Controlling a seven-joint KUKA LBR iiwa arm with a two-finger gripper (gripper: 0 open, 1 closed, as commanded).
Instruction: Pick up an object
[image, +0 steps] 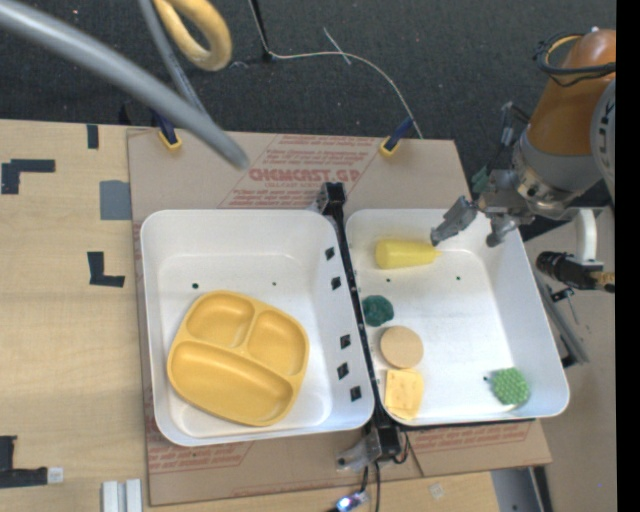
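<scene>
Red "CHEMCAST GP" lettering (303, 174) marks the cardboard (300, 170); gripper (472, 228) fingers spread apart, holding nothing.

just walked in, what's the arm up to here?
The arm's gripper hangs open above the far end of the right bin, fingers spread with nothing between them. The nearest item is a yellow piece just to its left in the view. A dark green piece, tan disc, pale yellow block and light green piece lie nearer the front. The left bin holds a yellow divided plate. Nothing picked yet.
</scene>
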